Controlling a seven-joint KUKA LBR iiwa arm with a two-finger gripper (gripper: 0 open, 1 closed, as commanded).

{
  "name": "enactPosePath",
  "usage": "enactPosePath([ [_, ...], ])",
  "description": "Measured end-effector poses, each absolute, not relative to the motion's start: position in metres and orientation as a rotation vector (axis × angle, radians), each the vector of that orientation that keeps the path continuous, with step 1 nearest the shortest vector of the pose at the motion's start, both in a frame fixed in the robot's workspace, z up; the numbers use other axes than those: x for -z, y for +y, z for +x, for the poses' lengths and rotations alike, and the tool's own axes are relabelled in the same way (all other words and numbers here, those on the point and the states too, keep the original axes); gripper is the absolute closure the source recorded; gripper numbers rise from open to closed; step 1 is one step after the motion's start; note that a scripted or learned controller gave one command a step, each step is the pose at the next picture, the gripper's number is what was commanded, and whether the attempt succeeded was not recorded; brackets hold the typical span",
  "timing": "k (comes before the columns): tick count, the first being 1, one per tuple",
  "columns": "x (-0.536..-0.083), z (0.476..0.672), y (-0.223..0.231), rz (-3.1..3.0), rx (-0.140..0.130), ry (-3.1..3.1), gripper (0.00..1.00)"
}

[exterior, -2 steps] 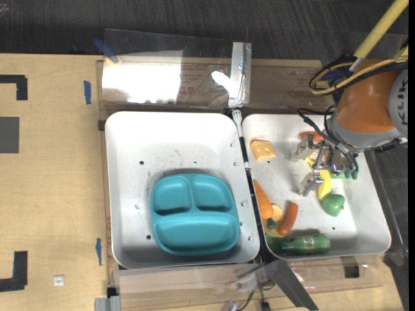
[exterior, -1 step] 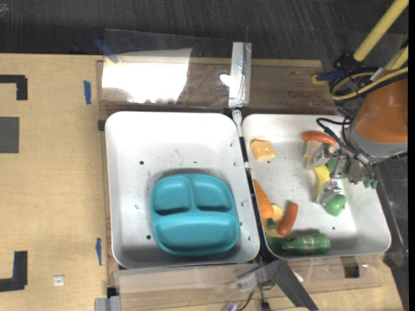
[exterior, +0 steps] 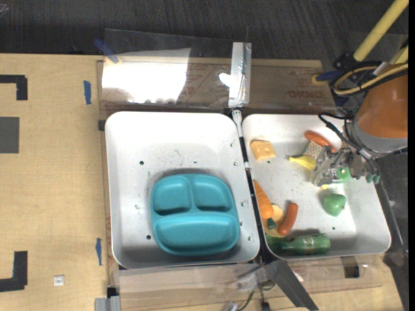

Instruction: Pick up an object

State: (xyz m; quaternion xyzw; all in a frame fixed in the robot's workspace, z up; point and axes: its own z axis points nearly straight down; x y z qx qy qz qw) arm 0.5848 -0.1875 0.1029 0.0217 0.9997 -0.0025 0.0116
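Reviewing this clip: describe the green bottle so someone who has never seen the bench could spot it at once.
Of the two white bins, take the right bin, the one with the toy food. Along its near wall, the green bottle lies on its side, just below the red sausage. It is long and dark green; the other green item is rounder and higher up.

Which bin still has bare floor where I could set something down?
The left bin has bare floor along its far side and left edge, around the teal tray. The right bin is crowded: gripper, green toy, carrot, green bottle. Only its far middle is bare.
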Motion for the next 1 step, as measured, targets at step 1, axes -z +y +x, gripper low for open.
enactPosePath([
  [1, -0.1014, 0.584, -0.1868, 0.067, 0.005, 3.122, 0.0],
])
